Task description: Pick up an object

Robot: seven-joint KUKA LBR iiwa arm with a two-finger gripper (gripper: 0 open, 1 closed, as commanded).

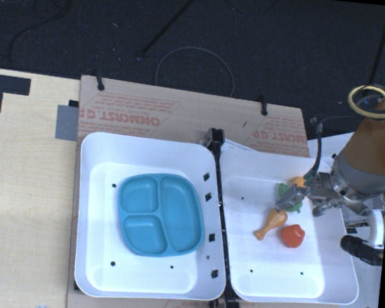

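The right bin (281, 281) holds three small objects. A tan toy drumstick (271, 224) lies slantwise near the middle. A red round toy (293, 235) rests just to its right, almost touching it. A green toy (288, 195) lies behind them, partly covered by the gripper. My gripper (311, 187) reaches in from the right, low over the bin's right half, at the green toy's right edge. An orange bit shows at the gripper's tip, and I cannot tell whether it belongs to the gripper or to an object.
The left bin (92, 242) bears a blue three-compartment plate (160, 214). A black divider clip strip (216, 215) runs between the bins. Cardboard (183, 118) lies under both bins. The arm's grey body (368, 159) rises over the right bin's far right edge.
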